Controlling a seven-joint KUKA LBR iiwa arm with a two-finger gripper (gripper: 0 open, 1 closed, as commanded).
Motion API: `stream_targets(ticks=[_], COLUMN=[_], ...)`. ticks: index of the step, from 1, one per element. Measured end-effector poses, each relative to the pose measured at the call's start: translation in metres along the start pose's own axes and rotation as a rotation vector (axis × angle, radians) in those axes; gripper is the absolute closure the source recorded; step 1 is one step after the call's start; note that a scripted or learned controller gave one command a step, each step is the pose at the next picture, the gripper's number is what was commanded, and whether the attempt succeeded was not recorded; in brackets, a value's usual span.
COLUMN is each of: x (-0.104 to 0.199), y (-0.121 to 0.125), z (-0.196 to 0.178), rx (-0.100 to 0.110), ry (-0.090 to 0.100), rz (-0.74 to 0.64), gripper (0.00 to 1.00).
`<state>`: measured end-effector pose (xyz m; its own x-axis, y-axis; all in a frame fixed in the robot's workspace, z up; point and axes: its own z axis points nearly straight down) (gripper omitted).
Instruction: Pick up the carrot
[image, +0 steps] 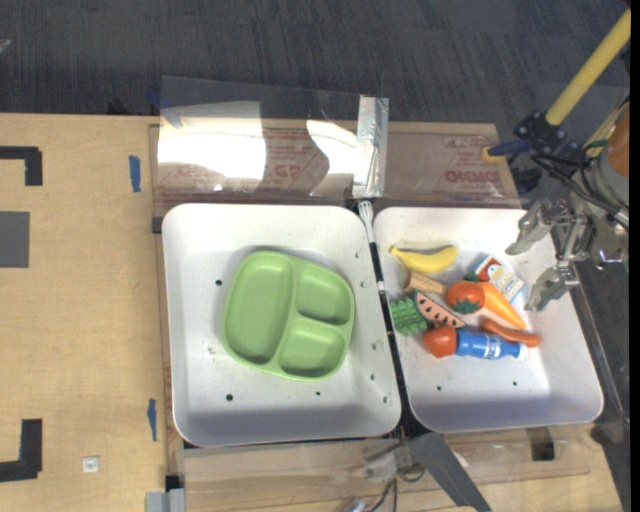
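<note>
Two white bins (190, 330) hold one green plate (288, 315) and one carrot (503, 306); end effector (548, 262) hangs spread, grasping nothing.

The orange tapered carrot (503, 308) lay in the right shallow white bin (520, 395), just right of the red tomato (464, 295). The metal two-finger hand (548, 262) hung open, nothing between its fingers, beside the carrot's right.

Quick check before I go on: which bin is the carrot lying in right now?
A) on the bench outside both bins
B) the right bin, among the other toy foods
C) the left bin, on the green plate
B: the carrot lies in the right bin beside the tomato and above the blue bottle.
</note>
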<state>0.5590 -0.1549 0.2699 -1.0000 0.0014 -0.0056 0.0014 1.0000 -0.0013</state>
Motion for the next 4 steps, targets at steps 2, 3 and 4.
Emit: stream_targets(ticks=[2,3,4], x=[-0.025,-0.029,-0.029], y=[-0.018,-0.018,-0.017], z=[0.181,0.167,0.168], rx=[-0.001,0.002,0.001], ry=[-0.005,-0.018,-0.016], rz=[-0.081,-0.082,-0.082], gripper=[0.00,1.00,0.00])
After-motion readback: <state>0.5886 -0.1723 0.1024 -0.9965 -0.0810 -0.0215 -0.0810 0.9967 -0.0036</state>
